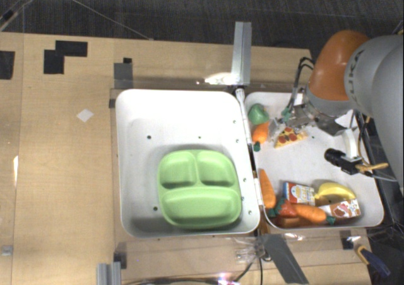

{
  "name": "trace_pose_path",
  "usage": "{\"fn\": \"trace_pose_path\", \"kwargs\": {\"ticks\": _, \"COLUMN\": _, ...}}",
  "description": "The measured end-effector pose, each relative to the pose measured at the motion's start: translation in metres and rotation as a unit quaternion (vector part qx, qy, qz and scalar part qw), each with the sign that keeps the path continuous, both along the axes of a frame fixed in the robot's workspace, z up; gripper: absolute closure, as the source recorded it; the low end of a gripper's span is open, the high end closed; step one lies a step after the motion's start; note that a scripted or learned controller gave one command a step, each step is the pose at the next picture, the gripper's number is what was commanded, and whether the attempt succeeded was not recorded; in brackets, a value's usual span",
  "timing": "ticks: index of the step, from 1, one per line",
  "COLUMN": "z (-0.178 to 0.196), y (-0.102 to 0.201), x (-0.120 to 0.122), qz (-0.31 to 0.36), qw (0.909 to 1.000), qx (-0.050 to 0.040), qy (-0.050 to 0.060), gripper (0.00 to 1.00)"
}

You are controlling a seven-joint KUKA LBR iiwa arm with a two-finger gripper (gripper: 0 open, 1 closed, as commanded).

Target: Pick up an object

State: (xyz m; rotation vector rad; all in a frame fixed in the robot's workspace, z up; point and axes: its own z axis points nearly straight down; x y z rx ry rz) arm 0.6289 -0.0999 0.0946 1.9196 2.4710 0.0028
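Right bin, 6 o'clock wall: banana, juice cartons, carrots. Left bin: green divided tray. Farther in, 11 o'clock corner of right bin: pizza slice, orange piece, green piece. Gripper just above the pizza slice; can't tell its finger state.

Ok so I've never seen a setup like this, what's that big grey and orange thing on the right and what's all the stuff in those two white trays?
That is a robot arm, seen by one camera looking down from above the bench. Its gripper hangs over the far part of the right bin, just above a toy pizza slice. I cannot tell whether it holds anything. That bin also has toy food: a banana, carrots, a juice box and a green vegetable. The left bin holds a green divided plate.
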Motion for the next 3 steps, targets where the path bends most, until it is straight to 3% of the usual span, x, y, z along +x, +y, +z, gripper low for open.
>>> {"fn": "trace_pose_path", "kwargs": {"ticks": 1, "z": -0.001, "y": 0.001, "x": 0.01, "qz": 0.0, "qw": 1.0, "qx": -0.0019, "qy": 0.004, "gripper": 0.0}}
{"fn": "trace_pose_path", "kwargs": {"ticks": 2, "z": 0.015, "y": 0.005, "x": 0.017, "qz": 0.003, "qw": 0.9999, "qx": -0.0017, "qy": -0.01, "gripper": 1.0}}
{"fn": "trace_pose_path", "kwargs": {"ticks": 3, "z": 0.015, "y": 0.003, "x": 0.017, "qz": 0.002, "qw": 0.9999, "qx": -0.003, "qy": -0.01, "gripper": 0.0}}
